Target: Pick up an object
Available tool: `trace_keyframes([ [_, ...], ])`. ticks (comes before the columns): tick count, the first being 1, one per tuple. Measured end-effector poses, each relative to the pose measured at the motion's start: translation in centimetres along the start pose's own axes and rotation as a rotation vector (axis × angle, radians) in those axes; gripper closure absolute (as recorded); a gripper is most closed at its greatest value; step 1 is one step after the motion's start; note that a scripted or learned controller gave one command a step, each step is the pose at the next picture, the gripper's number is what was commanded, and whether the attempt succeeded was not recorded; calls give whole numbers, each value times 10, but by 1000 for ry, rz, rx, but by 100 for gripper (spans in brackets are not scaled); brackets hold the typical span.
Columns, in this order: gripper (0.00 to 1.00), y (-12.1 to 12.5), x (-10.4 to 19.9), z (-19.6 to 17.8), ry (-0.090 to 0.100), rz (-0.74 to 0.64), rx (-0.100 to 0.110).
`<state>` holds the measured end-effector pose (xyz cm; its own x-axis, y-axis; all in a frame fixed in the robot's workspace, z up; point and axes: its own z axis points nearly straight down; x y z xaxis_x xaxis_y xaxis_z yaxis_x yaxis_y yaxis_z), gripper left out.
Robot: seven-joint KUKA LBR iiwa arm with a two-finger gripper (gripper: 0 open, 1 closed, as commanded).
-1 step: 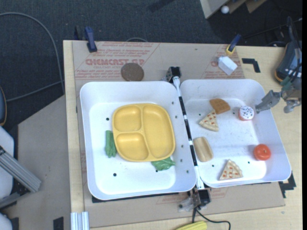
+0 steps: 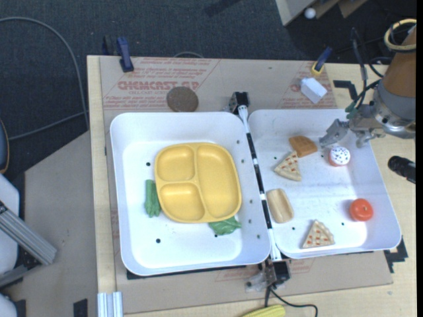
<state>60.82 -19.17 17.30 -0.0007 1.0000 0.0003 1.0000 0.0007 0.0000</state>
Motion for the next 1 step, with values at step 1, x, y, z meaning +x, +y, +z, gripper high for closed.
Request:
trace_keyframes([
  [1, 0, 29, 63, 77, -2, -1, -7],
])
